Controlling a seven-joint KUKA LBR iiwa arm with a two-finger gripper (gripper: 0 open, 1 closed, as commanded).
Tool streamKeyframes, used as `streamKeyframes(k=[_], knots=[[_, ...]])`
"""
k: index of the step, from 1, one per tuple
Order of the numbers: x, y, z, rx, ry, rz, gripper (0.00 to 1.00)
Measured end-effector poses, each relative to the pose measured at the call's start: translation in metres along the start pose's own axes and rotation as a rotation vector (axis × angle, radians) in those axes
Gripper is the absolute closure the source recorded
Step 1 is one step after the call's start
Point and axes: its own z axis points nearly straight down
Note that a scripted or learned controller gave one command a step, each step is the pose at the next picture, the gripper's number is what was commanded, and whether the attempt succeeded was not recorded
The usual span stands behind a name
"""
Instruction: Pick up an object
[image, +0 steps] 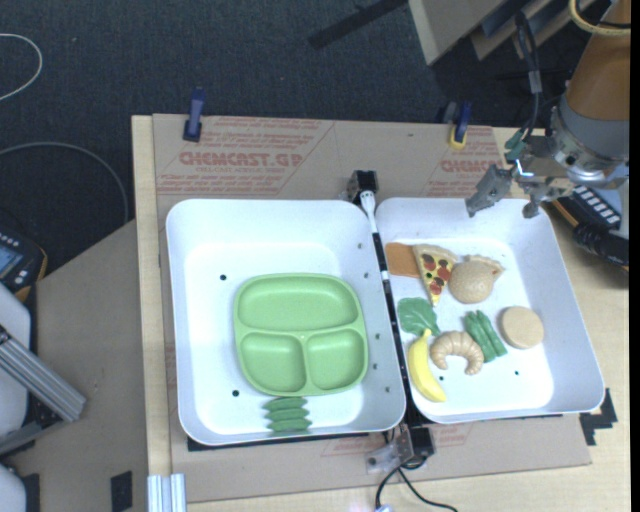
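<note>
**Overhead, my gripper waits at the right bin's far edge, nothing picked yet**

Looking down on two white bins side by side, I see the left bin carrying a green divided plate with a green pea pod below it at six o'clock. The right bin holds the toy food: a pizza slice at about ten o'clock, a round bread roll near the middle, a tan cookie at three o'clock, a croissant and a banana towards seven o'clock, with green pieces between them.

My gripper hangs over the bin's rim at twelve o'clock, fingers spread apart and carrying nothing, though the view there is small, so I say this with some caution.

I judge the cookie the best target: it lies apart from its neighbours. I would centre over it, descend straight, and close only once both fingers straddle it.
</note>
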Motion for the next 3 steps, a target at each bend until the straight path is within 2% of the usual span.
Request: streamKeyframes(k=[1, 2, 3], knots=[[0.005, -0.062, 0.191, 0.01, 0.004, 0.004, 0.0], [0.01, -0.145, 0.146, 0.006, 0.003, 0.004, 0.0], [0.01, -0.142, 0.148, 0.001, 0.001, 0.001, 0.0]])
